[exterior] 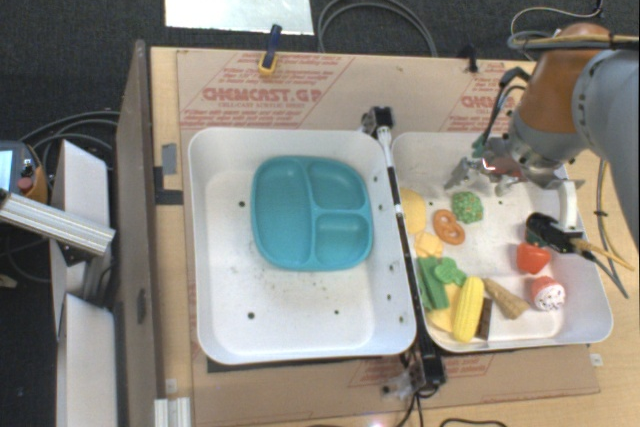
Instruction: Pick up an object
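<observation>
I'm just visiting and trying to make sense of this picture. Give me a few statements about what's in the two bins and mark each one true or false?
1. The teal divided plate lies in the left bin. True.
2. The toy food is piled in the left bin. False: the corn cob, the broccoli and the other pieces lie in the right bin.
3. The gripper hovers over the right bin. True.
4. The corn cob is purple. False: it is yellow.
5. The pretzel sits on the plate. False: it lies in the right bin, beside the broccoli.
</observation>
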Tool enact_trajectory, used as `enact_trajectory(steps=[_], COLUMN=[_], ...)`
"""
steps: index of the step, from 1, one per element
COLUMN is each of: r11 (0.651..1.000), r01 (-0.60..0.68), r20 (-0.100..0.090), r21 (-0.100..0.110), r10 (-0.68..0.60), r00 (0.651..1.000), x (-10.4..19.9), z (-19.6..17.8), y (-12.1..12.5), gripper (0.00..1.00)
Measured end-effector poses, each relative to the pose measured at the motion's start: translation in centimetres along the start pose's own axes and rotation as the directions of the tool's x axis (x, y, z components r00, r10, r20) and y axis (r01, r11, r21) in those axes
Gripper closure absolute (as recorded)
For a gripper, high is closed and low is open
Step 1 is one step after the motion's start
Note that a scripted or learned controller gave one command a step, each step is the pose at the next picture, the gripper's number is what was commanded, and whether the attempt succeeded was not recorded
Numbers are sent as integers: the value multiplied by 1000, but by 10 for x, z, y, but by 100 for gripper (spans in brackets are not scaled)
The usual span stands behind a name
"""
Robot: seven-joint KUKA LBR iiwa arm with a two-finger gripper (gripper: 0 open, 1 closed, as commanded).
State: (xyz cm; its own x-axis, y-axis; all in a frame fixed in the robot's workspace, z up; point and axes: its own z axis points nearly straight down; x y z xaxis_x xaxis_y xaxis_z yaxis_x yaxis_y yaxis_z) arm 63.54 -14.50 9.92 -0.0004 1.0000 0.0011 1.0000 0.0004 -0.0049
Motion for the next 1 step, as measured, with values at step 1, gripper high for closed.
enact_trajectory(steps=[1], r11=[1000], r01=[0], r20=[2], r21=[-13], r10=[0], r00=[1000], x=[18], z=[12], y=[-26], gripper=[0])
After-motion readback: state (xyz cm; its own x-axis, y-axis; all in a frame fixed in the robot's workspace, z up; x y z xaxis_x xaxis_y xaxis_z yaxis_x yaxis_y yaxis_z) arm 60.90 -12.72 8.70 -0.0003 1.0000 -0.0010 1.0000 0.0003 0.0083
